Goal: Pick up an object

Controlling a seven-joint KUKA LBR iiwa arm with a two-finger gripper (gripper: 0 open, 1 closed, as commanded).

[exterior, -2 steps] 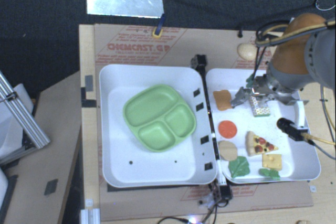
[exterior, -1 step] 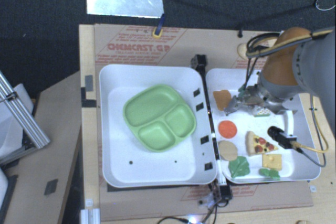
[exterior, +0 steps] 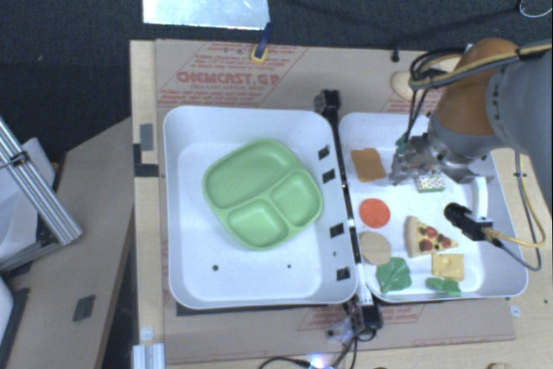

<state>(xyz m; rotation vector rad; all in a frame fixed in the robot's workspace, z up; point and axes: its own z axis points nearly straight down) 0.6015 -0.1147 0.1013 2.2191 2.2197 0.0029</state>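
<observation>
We see two white bins side by side on the bench (exterior: 147, 186). The left bin (exterior: 186, 272) holds a green tray (exterior: 263, 194) with three compartments, lying near its middle at a slight turn. The right bin (exterior: 510, 276) holds a scatter of toy food. A brown toast (exterior: 367, 164) lies near the far left corner. Below it sits a red disc (exterior: 374, 212), and nearer still a tan cookie (exterior: 375, 248). A green leaf (exterior: 394, 274) rests at the near edge, just beside the cookie. To the right of the disc lies a pizza slice (exterior: 425, 235), with a yellow cheese piece (exterior: 447, 264) just below it and a small green bit (exterior: 443, 283) near the front wall. A speckled block (exterior: 429, 181) sits in the far half of this bin, right of the toast.

The arm (exterior: 510, 112) reaches in from the right over the right bin, and the claw (exterior: 408, 162) hangs between the toast and the block, close to both. It may touch the block, though the arm's shadow and blur keep us from being sure. We cannot tell how the claw stands, spread or pressed together, nor whether it grips anything.
</observation>
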